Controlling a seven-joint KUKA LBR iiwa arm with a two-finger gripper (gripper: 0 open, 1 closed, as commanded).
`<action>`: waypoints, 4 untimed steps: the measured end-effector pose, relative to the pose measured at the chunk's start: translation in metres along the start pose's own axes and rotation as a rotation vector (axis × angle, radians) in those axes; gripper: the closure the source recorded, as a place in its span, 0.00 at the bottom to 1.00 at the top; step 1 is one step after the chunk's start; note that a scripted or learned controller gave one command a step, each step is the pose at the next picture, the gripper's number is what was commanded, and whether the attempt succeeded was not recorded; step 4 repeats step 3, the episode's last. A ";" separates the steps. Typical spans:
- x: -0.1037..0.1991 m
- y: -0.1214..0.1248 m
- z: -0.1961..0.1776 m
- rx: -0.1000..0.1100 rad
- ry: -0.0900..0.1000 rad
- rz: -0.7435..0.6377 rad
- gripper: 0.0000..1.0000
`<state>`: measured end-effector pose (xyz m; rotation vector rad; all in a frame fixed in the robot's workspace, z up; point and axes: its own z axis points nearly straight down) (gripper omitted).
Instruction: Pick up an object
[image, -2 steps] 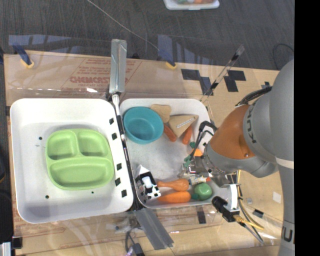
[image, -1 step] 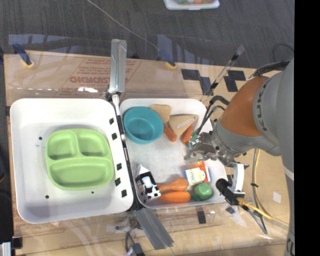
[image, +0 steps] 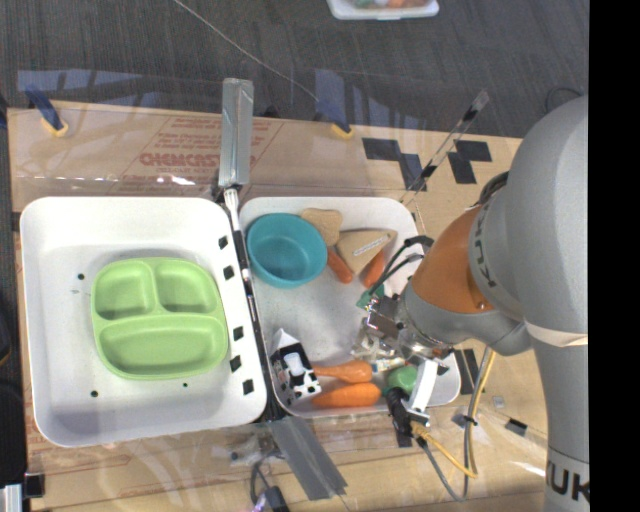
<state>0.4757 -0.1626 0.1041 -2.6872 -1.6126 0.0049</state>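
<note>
The arm (image: 530, 240) sits nearest the camera and covers much of the right bin (image: 262, 330). The gripper (image: 392, 372) is lowered into that bin's near right corner; whether it is open or grasping anything cannot be determined.

Risk: the candidate objects are crowded. Two carrots (image: 345, 385) lie side by side, touching a small black-and-white cow toy (image: 293, 370), with a green item (image: 404, 378) just beside the wrist. A descent here could nudge neighbours or pinch two pieces together.

The carrots are orange, tapered and smooth; they would likely roll under a loose grip.
</note>
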 end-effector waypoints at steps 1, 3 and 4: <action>0.001 0.001 -0.010 0.001 0.002 -0.007 1.00; 0.053 -0.025 -0.097 -0.010 0.004 0.025 1.00; 0.053 -0.025 -0.097 -0.010 0.004 0.025 1.00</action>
